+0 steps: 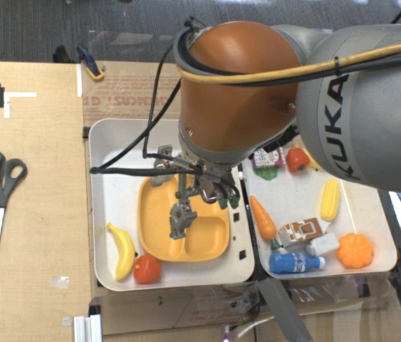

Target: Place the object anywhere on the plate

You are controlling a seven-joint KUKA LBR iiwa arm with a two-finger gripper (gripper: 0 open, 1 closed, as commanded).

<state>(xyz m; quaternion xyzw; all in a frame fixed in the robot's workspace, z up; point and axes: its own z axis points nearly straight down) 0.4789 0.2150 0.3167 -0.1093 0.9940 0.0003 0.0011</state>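
Yellow, moulded and divided, the plate (159, 242) lies in the left bin (100, 191). The hand (181, 219) hangs over its middle, and whether it is clenched or released I cannot tell. No object is seen in it. The likeliest candidates lie just off the plate: a banana (122, 251) at its 8 o'clock and a tomato (147, 269) at 7 o'clock, close against the rim. Both look like hollow toy food, so probably light, stiff and smooth-skinned, not fragile. The banana is best taken across its middle, where the curve is slimmest. The round tomato could squirt out of a pinch and wants a grip square across its widest part.
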